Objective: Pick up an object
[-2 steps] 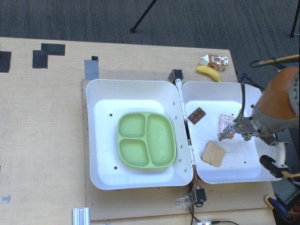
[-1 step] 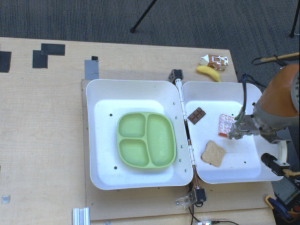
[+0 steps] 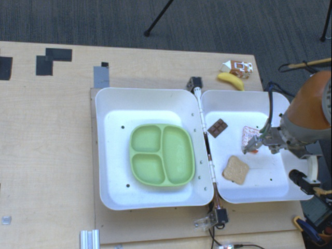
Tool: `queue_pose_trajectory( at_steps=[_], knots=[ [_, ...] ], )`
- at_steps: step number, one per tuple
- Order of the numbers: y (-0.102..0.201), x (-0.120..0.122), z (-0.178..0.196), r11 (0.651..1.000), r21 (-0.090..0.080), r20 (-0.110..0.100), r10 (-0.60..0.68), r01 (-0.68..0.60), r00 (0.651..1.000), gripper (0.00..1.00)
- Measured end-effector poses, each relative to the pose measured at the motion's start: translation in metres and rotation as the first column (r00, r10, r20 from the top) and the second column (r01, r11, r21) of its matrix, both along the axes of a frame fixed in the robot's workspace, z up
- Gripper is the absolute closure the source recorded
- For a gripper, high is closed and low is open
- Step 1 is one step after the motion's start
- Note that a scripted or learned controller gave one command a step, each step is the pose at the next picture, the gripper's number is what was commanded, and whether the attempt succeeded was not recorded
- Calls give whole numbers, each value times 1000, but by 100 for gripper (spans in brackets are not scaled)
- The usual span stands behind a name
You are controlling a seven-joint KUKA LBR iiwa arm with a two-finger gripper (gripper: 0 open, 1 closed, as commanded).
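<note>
- A green divided plate (image 3: pixel 162 155) lies in the left bin (image 3: pixel 111 139), far to the left of the claw, with three compartments, all bare.
- A small brown chocolate-like square (image 3: pixel 217 128) lies on the floor of the right bin (image 3: pixel 270 191), left of the claw and a little above it in the view, near the wall between the bins.
- A slice of toast (image 3: pixel 236 169) lies flat in the right bin, just left of and below the claw, apart from it.
- A pink-and-white packet (image 3: pixel 249 136) lies right at the claw, just above its tips; whether they touch it I cannot tell.
- The claw (image 3: pixel 252 148) is low over the right bin's floor, reached in from the right on the grey arm with its orange band (image 3: pixel 309 104). How wide it stands I cannot tell.
- A banana (image 3: pixel 231 80) and a small carton (image 3: pixel 238 66) lie on the bench beyond the bins, well above the claw in the view.
</note>
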State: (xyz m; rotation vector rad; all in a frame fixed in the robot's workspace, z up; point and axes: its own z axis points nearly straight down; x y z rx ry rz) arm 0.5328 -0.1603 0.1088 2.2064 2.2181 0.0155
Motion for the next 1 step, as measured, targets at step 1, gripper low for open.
queue_pose_trajectory(
  at_steps=[1],
  knots=[
    [1,2,11,1000,0,4,2,-2,1000,100]
  ],
)
